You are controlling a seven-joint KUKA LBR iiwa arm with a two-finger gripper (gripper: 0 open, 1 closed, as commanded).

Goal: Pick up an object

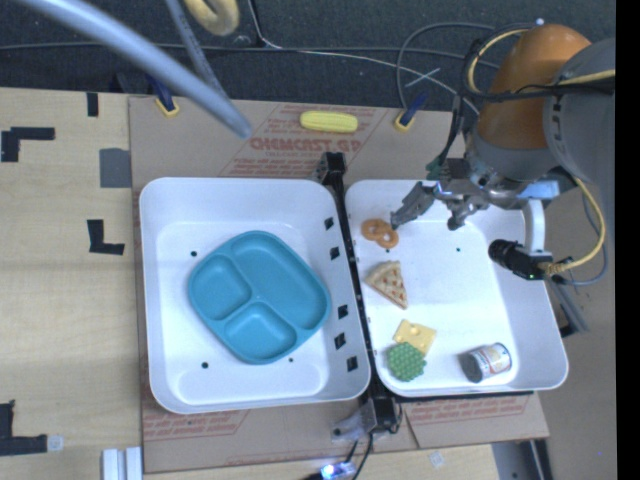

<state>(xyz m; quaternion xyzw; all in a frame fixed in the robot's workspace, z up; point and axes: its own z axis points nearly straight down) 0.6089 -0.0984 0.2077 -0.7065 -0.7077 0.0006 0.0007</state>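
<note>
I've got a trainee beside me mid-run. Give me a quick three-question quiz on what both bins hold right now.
1. True or false: the blue three-compartment plastic tray lies in the left white bin.
2. Which item in the right white bin lies closest to the gripper? A) small silver metal can B) brown pretzel-shaped toy C) round green studded toy
3. Fill in: the yellow banana-shaped toy lies outside both bins on the ______ sheet.

Key: 1 true; 2 B; 3 cardboard.
</note>
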